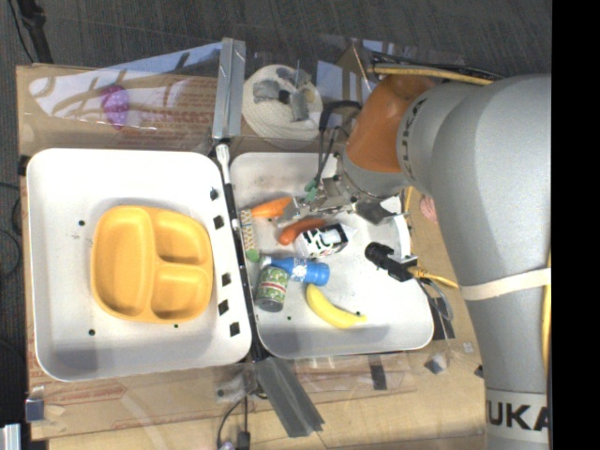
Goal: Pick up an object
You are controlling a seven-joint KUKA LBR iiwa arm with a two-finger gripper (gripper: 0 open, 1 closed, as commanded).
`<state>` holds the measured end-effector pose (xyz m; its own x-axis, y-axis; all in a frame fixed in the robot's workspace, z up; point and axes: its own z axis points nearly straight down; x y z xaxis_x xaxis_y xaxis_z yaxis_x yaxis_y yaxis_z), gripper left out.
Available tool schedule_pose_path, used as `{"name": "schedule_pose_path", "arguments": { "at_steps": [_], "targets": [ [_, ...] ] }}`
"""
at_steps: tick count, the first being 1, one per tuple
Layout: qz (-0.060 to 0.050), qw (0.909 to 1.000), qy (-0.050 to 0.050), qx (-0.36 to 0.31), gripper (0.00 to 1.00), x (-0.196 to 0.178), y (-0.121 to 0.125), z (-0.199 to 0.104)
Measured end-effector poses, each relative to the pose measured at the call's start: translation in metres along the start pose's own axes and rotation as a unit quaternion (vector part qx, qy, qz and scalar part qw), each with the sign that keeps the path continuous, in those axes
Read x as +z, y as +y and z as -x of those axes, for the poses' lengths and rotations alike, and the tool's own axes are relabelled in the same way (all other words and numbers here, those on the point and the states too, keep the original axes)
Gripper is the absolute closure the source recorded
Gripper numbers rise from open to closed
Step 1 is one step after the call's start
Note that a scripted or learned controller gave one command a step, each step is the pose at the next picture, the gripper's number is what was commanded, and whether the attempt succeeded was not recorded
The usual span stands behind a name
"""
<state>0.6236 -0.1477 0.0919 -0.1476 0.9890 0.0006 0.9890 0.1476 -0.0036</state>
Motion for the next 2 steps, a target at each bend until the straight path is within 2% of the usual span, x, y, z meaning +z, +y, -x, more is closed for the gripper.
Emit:
{"name": "schedule_pose_path", "arguments": {
  "at_steps": [1,2],
  "targets": [
    [-0.001,1.0000,0.000,-0.002,1.00,-0.0105,0.0002,0.0001],
    [-0.001,1.0000,0.000,-0.002,0.00,-0.0105,0.0002,0.0001]
  ]
}}
